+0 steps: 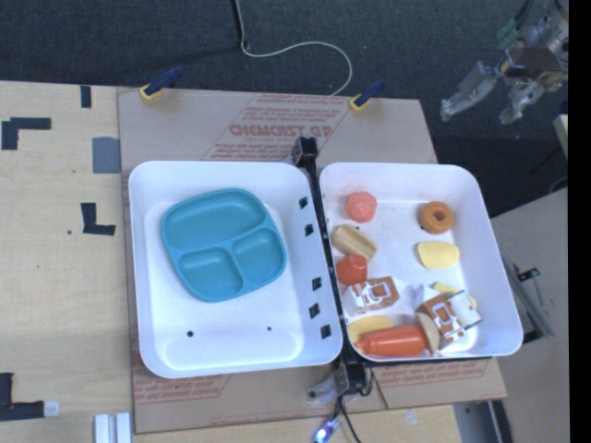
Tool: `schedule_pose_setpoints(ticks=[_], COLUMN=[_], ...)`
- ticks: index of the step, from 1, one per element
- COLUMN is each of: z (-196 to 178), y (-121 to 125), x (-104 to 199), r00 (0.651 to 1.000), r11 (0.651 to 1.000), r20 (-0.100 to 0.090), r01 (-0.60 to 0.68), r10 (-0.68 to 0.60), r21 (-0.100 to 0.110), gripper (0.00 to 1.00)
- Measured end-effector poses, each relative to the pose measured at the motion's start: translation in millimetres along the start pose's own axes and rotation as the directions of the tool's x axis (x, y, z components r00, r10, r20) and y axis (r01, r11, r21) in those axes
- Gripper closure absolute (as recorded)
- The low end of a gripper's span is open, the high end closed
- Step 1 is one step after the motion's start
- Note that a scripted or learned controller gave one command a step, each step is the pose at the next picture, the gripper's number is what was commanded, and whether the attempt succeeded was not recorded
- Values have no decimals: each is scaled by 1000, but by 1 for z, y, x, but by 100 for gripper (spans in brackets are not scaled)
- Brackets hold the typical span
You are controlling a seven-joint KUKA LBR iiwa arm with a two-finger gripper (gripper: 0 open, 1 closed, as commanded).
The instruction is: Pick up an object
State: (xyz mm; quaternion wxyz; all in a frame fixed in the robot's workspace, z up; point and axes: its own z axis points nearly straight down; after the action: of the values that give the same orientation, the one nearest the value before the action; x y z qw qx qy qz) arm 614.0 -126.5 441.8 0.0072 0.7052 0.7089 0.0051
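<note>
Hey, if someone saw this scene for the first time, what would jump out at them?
Probably the blue tray, lying alone in the left bin. Next, the bright toy food crowded in the right bin: a donut, an orange ball and a red sausage among others. The gripper hangs at the top right, well off the bins, with its jaws spread apart.

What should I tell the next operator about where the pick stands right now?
Gripper: up at the view's top right, off the bins, fingers spread open, holding nothing.
Right bin: toy food, untouched, including a donut, an orange ball, a yellow piece and a red sausage.
Left bin: a blue divided plate.
Done: nothing picked yet.
Left: bring the arm over the right bin, descend, close on one item, lift.
</note>
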Motion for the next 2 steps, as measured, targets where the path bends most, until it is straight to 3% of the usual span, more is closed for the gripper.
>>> schedule_pose_setpoints(ticks=[1,2], z=[1,-1], y=[0,-96], x=[-2,31], r00=[1000,1000], r11=[1000,1000], r20=[0,-5], r01=[-4,-2], r10=[4,3], r21=[17,18], gripper=[100,100])
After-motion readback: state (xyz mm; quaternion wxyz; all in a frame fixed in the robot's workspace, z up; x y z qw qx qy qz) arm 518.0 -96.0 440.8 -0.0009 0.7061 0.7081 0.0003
